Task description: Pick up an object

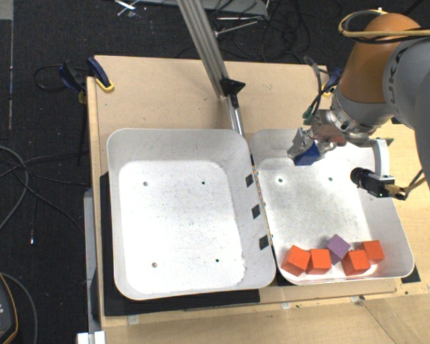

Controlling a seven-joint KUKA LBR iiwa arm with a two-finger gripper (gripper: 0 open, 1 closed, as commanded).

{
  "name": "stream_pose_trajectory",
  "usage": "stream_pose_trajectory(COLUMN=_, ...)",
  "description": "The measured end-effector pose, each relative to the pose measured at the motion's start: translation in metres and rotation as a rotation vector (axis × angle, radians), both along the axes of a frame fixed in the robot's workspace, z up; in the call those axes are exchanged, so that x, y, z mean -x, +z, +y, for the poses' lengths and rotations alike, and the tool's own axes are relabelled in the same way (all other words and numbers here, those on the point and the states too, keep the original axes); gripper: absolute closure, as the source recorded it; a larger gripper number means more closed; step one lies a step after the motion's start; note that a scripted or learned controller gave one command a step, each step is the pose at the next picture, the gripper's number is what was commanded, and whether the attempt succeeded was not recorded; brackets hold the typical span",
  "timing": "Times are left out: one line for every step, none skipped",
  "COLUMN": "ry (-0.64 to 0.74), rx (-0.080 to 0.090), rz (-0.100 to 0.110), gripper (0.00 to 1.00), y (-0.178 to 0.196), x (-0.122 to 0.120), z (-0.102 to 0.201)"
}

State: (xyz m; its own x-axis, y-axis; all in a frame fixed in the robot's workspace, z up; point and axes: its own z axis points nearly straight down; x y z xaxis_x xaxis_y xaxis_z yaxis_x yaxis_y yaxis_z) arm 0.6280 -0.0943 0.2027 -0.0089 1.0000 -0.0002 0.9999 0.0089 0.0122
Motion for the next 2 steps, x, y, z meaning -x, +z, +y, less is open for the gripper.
stream_pose_trajectory(ry=-0.001, rx=-0.001, rz=0.005, gripper=1.00, y=0.052, x=-0.019, z=0.040)
stream_pose_trajectory(ry=-0.010, rx=0.002, rz=0.007, gripper=1.00, y=0.098, x=-0.002, z=0.021)
